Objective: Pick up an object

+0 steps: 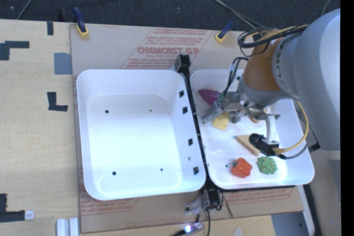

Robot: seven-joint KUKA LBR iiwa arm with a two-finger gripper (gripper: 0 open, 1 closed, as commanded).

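claw [221, 112] hovering over yellow piece [220, 122], finger state: cannot tell | purple piece [208, 95] lying just beyond yellow piece | risk: claw nudging yellow piece aside, closing on nothing

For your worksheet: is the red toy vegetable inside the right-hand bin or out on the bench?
Inside. The red toy vegetable lies on the white floor of the right-hand bin, within its front rim, beside a green toy.

The gripper [221, 113] and toys [241, 168] sit in the right bin [298, 174], beside the left bin [88, 119].
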